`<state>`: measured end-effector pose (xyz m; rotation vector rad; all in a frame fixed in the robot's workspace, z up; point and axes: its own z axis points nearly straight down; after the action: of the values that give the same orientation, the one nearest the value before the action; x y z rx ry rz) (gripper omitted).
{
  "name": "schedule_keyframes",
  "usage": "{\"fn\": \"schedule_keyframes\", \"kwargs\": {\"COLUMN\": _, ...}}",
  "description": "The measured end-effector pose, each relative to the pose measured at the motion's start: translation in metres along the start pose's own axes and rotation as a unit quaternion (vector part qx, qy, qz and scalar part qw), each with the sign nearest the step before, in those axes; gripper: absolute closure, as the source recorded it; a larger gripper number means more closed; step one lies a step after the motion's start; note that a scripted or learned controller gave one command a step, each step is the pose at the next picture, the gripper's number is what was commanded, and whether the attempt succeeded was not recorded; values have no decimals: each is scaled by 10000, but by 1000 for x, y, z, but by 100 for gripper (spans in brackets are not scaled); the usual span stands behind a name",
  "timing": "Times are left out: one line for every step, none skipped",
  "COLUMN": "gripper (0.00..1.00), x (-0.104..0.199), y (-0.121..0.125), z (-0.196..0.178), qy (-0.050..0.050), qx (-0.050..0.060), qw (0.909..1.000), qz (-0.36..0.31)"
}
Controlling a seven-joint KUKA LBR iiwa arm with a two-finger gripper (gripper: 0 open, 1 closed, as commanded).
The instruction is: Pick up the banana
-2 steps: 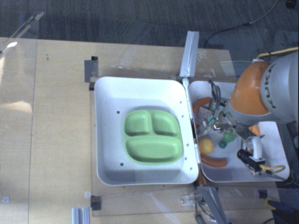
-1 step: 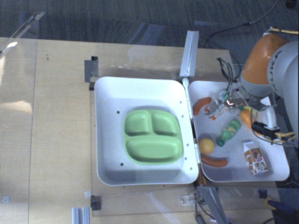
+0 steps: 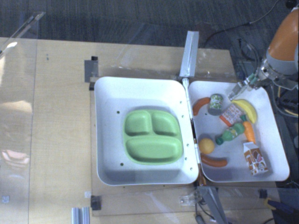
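Camera view | pincer [image 3: 237,91] just above banana [image 3: 247,109] in right bin [image 3: 275,139] | cannot tell pincer state

Two white bins: left bin [image 3: 105,125] and right bin [image 3: 275,148]. Left one carries one green divided tray [image 3: 153,136] with three compartments. Right one carries one banana [image 3: 247,110], two sausages, the upper sausage [image 3: 201,105] and the lower sausage [image 3: 214,161], one orange-yellow round fruit [image 3: 206,145], one green bottle [image 3: 231,134], one carrot [image 3: 250,131], one small can [image 3: 216,102], one orange-and-white packet [image 3: 230,114] and one white carton [image 3: 255,158]: nine loose items.
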<state>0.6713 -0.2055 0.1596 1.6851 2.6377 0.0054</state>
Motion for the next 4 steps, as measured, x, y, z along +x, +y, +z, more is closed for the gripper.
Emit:
{"fn": "schedule_keyframes", "kwargs": {"gripper": 0, "x": 17, "y": -36, "z": 60, "qy": -38, "qx": -64, "qw": 10000, "qz": -38}}
{"fn": "schedule_keyframes", "kwargs": {"gripper": 100, "x": 16, "y": -32, "z": 46, "qy": -72, "qx": -111, "qw": 9999, "qz": -52}}
{"fn": "schedule_keyframes", "kwargs": {"gripper": 100, "x": 76, "y": 25, "z": -22, "qy": 6, "qx": -10, "qw": 9998, "qz": -176}}
{"fn": "schedule_keyframes", "kwargs": {"gripper": 0, "x": 76, "y": 25, "z": -21, "qy": 6, "qx": -6, "qw": 9998, "qz": -176}}
